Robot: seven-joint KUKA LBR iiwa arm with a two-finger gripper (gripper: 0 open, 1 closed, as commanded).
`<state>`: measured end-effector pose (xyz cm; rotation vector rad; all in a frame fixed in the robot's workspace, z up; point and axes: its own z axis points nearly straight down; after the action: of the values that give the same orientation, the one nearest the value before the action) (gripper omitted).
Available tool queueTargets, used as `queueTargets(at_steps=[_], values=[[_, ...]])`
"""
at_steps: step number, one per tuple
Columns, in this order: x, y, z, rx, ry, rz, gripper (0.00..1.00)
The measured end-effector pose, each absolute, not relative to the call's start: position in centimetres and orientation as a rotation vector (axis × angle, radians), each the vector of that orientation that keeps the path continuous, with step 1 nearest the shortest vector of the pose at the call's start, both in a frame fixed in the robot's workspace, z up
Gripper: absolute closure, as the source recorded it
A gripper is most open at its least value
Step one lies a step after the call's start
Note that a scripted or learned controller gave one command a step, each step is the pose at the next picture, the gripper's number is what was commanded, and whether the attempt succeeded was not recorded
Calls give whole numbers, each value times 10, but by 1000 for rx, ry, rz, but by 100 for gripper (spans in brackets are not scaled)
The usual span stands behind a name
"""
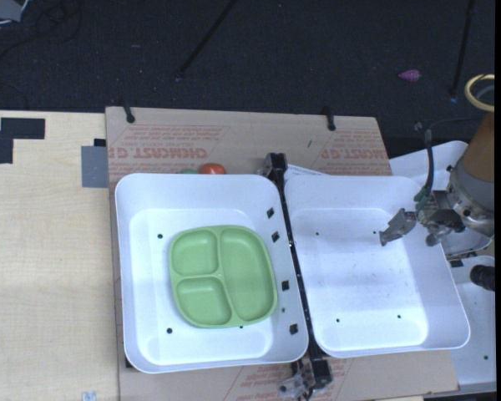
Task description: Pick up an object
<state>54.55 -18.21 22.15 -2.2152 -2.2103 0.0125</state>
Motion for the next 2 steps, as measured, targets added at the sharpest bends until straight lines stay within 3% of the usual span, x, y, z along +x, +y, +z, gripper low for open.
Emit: queueTargets(at_steps=[1,2], values=[[548,-182,228,-2219,-2220,2,0],[554,-182,182,-2217,-2217,5,0]])
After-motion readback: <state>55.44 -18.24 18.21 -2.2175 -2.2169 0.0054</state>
